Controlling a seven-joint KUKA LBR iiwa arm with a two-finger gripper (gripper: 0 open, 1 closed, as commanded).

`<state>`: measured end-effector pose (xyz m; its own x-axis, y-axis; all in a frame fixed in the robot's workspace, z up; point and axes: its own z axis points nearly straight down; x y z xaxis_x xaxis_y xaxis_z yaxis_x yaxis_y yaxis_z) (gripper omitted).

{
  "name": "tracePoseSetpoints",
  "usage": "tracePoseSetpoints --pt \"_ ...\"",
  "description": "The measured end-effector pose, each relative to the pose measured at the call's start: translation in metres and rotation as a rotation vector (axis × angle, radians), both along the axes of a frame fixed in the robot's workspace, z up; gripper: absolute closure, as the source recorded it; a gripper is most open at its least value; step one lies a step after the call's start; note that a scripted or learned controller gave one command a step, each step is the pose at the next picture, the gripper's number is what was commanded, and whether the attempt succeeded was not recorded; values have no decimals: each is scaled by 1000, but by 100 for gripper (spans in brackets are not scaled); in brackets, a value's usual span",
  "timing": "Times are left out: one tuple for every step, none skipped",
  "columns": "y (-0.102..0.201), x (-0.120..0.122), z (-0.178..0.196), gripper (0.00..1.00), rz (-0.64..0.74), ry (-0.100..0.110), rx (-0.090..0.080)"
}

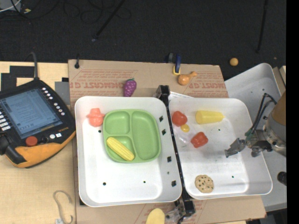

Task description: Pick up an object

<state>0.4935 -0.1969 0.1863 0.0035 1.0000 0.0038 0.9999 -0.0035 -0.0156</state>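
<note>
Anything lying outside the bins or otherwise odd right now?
Yes. Four toys lie outside the two white bins: a purple grape bunch and an orange pear-shaped toy on the cardboard behind, a yellow lemon-like piece in front, a small orange ball on the dark floor.

Open floor across the lower half of the right bin (261, 183), broken by a cookie (204, 183) near the front wall. Crowded upper left: red pepper (199, 139), tomato (179, 118), yellow block (209, 117). Left bin (93, 185) largely taken by a green plate (148, 148).
</note>
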Motion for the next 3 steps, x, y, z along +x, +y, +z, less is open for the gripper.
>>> tracePoseSetpoints --pt "0 3 7 0 2 -13 -2" --pt "7 11 -42 0 6 -10 -1" --pt "9 10 -95 0 5 -9 -1"
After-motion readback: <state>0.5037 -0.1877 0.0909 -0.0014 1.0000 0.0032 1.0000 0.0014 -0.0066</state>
